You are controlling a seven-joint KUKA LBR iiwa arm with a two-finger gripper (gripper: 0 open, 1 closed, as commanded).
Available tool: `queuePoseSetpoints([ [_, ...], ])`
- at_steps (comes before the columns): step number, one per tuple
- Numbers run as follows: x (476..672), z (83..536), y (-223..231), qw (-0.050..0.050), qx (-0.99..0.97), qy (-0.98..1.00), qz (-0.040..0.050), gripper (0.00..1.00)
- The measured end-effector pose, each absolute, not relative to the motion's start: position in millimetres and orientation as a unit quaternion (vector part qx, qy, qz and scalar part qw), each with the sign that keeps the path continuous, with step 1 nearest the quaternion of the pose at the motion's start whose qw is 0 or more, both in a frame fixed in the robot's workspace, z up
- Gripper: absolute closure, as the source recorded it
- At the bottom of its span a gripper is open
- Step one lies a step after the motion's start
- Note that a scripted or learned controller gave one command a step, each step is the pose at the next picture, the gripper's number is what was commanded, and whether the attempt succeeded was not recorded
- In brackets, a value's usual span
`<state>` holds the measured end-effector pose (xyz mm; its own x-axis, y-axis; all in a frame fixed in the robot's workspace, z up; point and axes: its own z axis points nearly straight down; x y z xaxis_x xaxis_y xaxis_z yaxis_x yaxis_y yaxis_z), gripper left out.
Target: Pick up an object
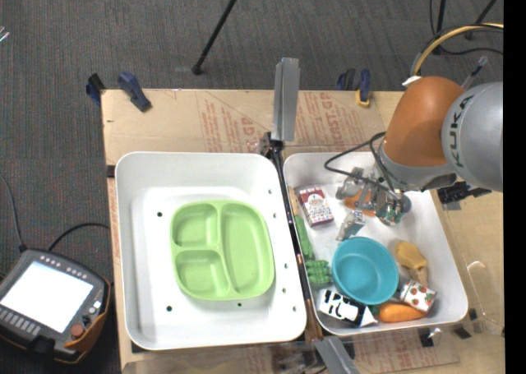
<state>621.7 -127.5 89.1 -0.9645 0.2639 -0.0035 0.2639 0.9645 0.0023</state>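
Note:
My gripper [367, 200] hangs low over the upper middle of the right bin [450, 259], under the orange wrist band. A small orange-brown thing lies right beneath it, partly hidden. Just left of the gripper lies a red card box [315, 205]. A blue bowl [365, 270] sits below the gripper. Around the bowl are a yellow toy [409, 255], a small red-white-green box [417, 293], an orange carrot [401, 312], a black-and-white packet [341, 307] and a green toy [314, 268] by the bin's left wall.
The left bin [140, 200] holds a green divided plate [222, 249]. A grey upright post [286, 109] stands behind the seam between the bins. A teach pendant [49, 298] lies on the floor at the lower left.

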Motion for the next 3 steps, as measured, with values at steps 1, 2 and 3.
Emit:
queuePoseSetpoints([
  [1,544.1,88,-200,0.001,0.029,1.0,0.0,0.0],
  [2,546.0,98,-197,0.002,0.027,1.0,0.0009,1.0],
  [3,546.1,98,-197,0.002,0.026,1.0,0.001,0.0],
])
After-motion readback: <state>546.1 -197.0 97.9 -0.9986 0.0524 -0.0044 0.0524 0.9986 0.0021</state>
